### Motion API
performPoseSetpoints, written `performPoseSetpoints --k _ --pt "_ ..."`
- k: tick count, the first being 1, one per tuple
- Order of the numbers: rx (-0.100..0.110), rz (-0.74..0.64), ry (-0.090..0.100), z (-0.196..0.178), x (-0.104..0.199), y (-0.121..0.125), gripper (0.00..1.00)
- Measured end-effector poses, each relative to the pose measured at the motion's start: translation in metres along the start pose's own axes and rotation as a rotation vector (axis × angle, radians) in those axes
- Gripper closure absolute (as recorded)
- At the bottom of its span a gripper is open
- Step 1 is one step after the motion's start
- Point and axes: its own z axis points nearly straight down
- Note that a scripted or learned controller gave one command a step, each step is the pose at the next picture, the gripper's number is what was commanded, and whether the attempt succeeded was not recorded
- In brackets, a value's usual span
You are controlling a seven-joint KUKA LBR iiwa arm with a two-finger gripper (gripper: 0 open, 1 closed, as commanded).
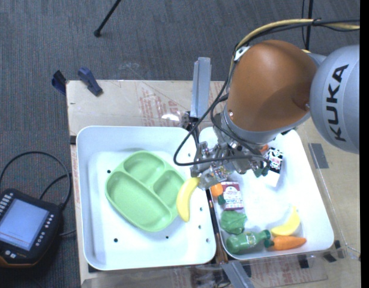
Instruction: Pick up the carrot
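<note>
Hovering over right bin; carrot lying untouched near front; claw state impossible to tell; pickup remaining.

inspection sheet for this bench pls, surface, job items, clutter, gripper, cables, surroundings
surface: two white bins side by side on a board
job's things: carrot lies in right bin, near front edge, untouched
clutter: green divided plate and banana in left bin; green bottle, yellow piece, red-labelled pack in right bin
grippers: gripper over the bins' divide, away from carrot
cables: black cable loops beside wrist
surroundings: pendant on carpet at left
</note>
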Motion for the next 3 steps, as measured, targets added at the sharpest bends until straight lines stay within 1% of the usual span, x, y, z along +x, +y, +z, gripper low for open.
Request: performPoseSetpoints --k 1,2,3 --pt "-0.001 -0.407 -0.001 0.042 -0.043 0.003 1.0" --pt "-0.003 -0.932 0.001 0.082 -0.027 0.016 1.0" --pt "-0.004 -1.208 0.001 0.081 -0.016 0.017 1.0"
